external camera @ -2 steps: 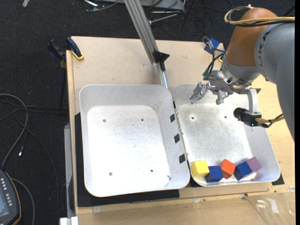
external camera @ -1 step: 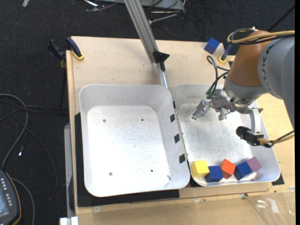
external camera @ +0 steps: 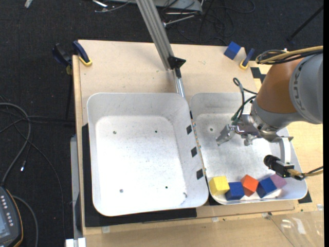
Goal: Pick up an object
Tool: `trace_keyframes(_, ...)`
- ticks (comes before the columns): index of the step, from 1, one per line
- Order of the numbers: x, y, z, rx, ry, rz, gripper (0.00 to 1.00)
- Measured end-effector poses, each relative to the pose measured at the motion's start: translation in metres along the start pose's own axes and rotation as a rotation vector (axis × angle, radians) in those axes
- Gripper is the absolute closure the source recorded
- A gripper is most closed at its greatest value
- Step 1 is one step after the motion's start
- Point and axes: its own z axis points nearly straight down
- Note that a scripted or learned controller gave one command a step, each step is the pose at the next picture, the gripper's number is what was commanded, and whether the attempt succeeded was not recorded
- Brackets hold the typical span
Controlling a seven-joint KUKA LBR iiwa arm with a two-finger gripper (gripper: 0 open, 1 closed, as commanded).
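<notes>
Though set side by side on the bench, very unlike in load: two white bins, left bin and right bin, touching along the middle.

Six blocks counted in all: three blue, one yellow, one orange, one purple. Five of them inside the right bin, bunched in a row along its near wall. From left to right: yellow block, left blue block, orange block, right blue block, purple block. Each touching or just beside the next; yellow at the near left corner, purple towards the near right corner. Sixth one, far blue block, out on the bare bench beyond the right bin's far right corner, just beside a clamp. Second clamp at the bench's far left corner. Left bin showing just dark specks on its floor.

One gripper, over the middle of the right bin, reaching in from the right and pointed left. Fingers spread apart, gripping nothing. Well apart from the row of blocks, on their far side. Orange band of the arm above the bin's right edge.

One slanted metal pole from the far side down to the gap between the bins.
</notes>
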Motion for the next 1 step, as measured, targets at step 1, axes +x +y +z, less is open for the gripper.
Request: trace_keyframes(1,0.0186,-0.0415,-0.0061,-0.002,0.001,-0.002,0.0)
